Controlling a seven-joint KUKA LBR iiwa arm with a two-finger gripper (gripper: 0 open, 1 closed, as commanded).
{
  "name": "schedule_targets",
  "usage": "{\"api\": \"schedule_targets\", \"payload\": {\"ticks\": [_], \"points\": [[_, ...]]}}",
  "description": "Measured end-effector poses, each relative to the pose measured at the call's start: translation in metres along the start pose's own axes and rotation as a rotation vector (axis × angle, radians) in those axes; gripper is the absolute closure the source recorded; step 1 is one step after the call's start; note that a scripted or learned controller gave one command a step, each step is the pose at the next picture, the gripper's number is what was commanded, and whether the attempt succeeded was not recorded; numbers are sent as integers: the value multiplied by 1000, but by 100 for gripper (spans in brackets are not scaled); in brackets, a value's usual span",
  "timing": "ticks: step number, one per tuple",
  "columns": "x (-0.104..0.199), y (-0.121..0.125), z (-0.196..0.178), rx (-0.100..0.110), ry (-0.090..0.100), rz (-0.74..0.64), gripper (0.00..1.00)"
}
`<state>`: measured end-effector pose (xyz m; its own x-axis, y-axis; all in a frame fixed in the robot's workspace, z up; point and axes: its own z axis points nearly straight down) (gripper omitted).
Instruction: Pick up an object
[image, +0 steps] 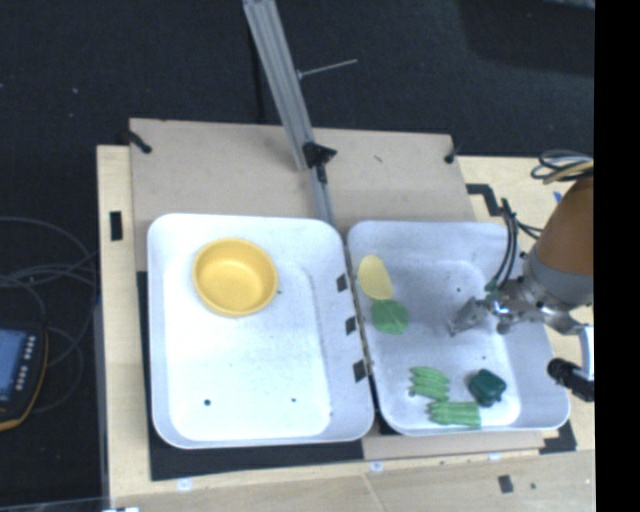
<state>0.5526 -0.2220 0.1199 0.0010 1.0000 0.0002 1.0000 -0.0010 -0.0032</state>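
The dark green toy (487, 386) sits in the right bin (430, 250), near its front corner, apart from the green bits. The jaws (466, 322) hang above, gripping nothing. I think they should come straight down over it, then squeeze.

Arm (568, 235) cut off at right edge; hand (468, 320) fingers too small to tell.
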Motion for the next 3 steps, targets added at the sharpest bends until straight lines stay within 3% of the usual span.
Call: {"api": "schedule_targets", "payload": {"ticks": [1, 2, 3], "points": [[-1, 0, 20, -3, -1, 0, 0], [-1, 1, 8, -7, -1, 0, 100], [-5, -3, -36, -7, -1, 1, 100]]}}
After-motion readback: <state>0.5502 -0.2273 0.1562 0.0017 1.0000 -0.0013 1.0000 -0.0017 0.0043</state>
